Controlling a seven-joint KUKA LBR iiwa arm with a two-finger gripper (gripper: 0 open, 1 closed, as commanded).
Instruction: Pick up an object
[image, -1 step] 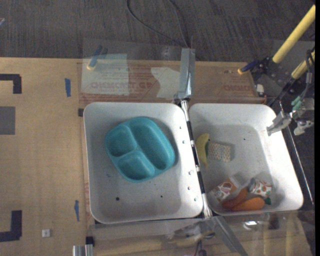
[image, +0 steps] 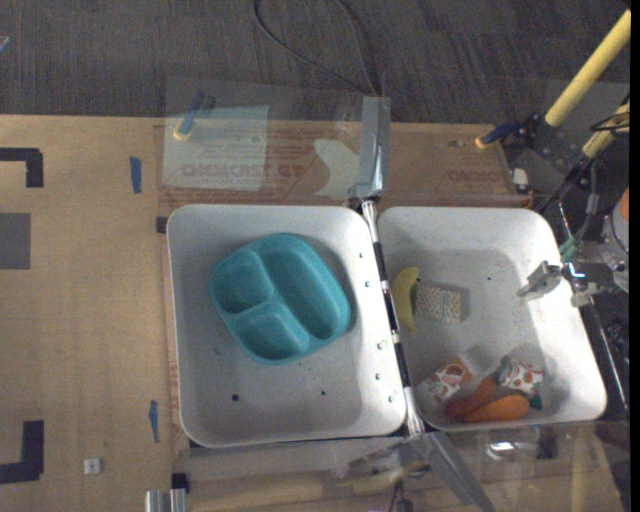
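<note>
The right bin holds several small objects. A yellow banana lies by its left wall, with a pale patterned block beside it. Near the front wall sit a small orange-and-white carton, a red sausage-like piece, an orange carrot and a patterned cup. My gripper hangs over the right bin's right side, apart from all of these, with nothing seen in it.
The left bin holds a teal divided plate. A metal strip joins the two bins. Clamps, cables and a yellow pole crowd the bench's far right. A clear sheet lies behind the bins.
</note>
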